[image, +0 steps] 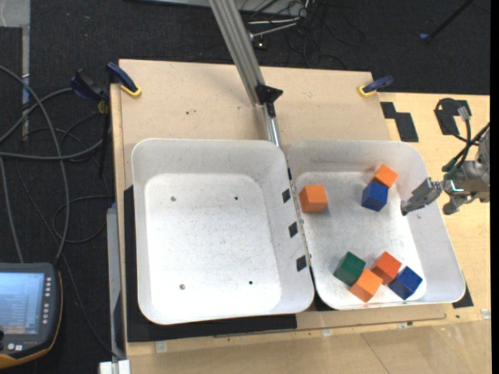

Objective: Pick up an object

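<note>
The right bin (437, 248) holds several small blocks. An orange cube (313, 198) sits alone near its left wall. A blue cube (374, 196) touches an orange block (383, 176) toward the back. At the front, a green cube (349, 269), two orange blocks (385, 266) (366, 285) and a blue cube (405, 282) are bunched together. My gripper (433, 202) hangs over the bin's right rim, to the right of the blue and orange pair. It is open, with nothing between its fingers.
The left bin (207, 224) lies beside the right one, sharing a raised divider (295, 216). A metal pole (238, 37) slants in from the top to the bins' back edge. Clamps (125, 80) (376, 86) hold the board's far corners.
</note>
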